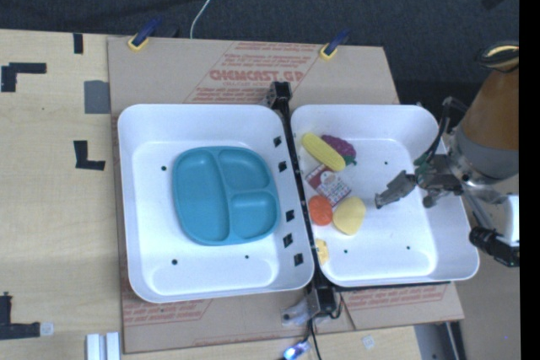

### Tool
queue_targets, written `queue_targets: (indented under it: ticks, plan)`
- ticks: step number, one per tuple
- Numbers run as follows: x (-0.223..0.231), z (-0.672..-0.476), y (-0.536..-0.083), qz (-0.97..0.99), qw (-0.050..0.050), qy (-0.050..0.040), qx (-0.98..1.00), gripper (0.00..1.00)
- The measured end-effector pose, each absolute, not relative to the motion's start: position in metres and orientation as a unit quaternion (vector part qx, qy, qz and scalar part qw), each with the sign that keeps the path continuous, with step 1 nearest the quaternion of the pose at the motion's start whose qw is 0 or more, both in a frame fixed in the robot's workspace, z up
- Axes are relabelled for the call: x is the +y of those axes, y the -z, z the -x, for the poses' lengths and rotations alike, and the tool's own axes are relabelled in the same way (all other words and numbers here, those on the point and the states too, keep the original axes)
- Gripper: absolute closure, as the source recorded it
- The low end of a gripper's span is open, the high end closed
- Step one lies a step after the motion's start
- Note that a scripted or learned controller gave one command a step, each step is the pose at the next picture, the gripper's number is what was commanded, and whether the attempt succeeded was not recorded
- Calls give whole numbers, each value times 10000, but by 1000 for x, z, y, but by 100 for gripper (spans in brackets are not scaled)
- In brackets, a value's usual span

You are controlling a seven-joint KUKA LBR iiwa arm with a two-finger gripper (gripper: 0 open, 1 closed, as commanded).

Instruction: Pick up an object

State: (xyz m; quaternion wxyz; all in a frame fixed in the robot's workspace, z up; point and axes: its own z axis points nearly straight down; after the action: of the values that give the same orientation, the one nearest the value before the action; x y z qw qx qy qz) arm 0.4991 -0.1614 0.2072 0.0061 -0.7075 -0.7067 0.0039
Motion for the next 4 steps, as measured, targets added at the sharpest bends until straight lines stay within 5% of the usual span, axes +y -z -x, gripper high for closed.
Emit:
queue_targets:
  ticks: [1, 3, 4]
  plan:
    - [-161, -501, -211, 7066, 28, -18, -7076, 0]
    - [-159, -501, -88, 7068, 34, -20, -7074, 0]
    - [-159, -501, -96, 7066, 54, -31, -7076, 100]
